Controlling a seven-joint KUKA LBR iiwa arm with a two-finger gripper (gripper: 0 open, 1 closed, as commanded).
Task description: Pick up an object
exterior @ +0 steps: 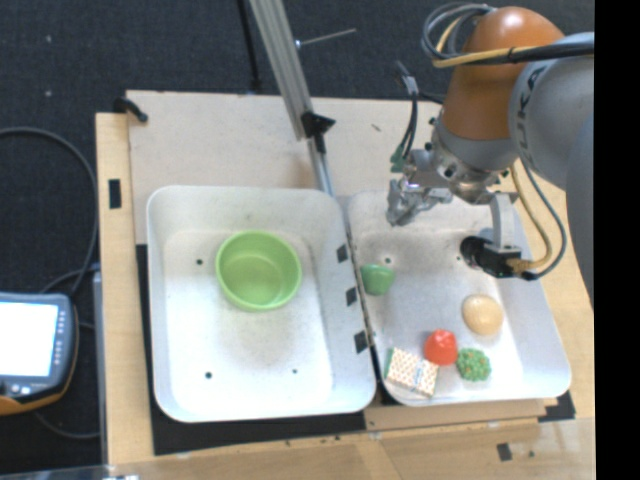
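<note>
Camera view, gripper above green cup, apart

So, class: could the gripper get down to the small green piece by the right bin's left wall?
Probably yes: the gripper hangs just above the small green piece, nothing between them, though the wall crowds it.

A tan counter carries two white bins, the left bin and the right bin. A metal pole slants toward 11 o'clock. A handheld screen sits at 9 o'clock on dark carpet.
</note>
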